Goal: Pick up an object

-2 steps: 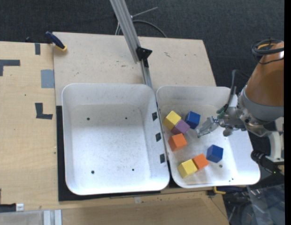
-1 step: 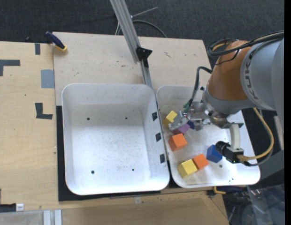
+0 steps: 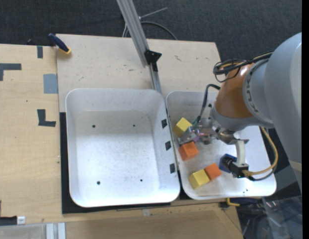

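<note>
Blocks, 4 of them, lie in the right bin [image 3: 259, 185] of the 2 white bins, and none of them is seen held by the hand.

From the left side of the view, you first see the table [image 3: 25, 148], pale wood with some grey tape marks [image 3: 50, 83] on it. A small blue and yellow tool [image 3: 60, 43] lies near its far edge. Next is the left bin [image 3: 70, 103], with 4 small dark dots on its white floor. A metal bar [image 3: 134, 24] runs at a slant from the top of the view down to the place where the 2 bins meet.

In the right bin, the upper yellow block [image 3: 183, 125] is close to the left wall. The upper orange block [image 3: 189, 151] is just beside it, nearer to you. Nearer the front rim, the lower yellow block [image 3: 199, 179] and the lower orange block [image 3: 213, 171] lie together and seem to touch. A dark blue thing [image 3: 227, 160] is to the right of them, partly hidden.

The hand [image 3: 197, 134] is low in this bin, between the upper yellow block and the upper orange block, very close to both. You cannot tell how far it is open, and you cannot tell if it touches a block. The grey arm [image 3: 274, 93] with the orange band [image 3: 229, 101] reaches in from the right.
</note>
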Robot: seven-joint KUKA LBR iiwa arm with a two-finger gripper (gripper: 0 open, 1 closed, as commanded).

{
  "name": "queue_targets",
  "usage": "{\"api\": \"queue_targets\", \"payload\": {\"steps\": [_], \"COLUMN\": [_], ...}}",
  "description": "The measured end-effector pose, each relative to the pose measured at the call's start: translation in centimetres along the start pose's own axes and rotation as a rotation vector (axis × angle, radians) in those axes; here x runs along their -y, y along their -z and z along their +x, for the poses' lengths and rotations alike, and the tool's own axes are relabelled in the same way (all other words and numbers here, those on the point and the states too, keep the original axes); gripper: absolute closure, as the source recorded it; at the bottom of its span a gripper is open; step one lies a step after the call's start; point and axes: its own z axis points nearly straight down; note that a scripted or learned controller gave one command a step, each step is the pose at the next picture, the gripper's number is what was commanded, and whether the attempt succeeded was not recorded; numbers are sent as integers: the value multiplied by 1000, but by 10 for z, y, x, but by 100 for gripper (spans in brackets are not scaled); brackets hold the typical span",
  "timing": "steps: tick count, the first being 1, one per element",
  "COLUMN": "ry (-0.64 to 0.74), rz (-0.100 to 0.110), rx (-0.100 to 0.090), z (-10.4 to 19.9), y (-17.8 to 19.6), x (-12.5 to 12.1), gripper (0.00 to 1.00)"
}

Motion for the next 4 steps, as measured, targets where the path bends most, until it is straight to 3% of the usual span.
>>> {"api": "queue_targets", "payload": {"steps": [1, 2, 3, 4], "ry": [3, 3, 3, 4], "rz": [1, 1, -1, 2], "rx": [-3, -3, -3, -3], "z": [2, 2, 3, 3], "y": [13, 12, 3, 12], "x": [0, 0, -27, -26], "gripper": [100, 0, 0, 100]}}
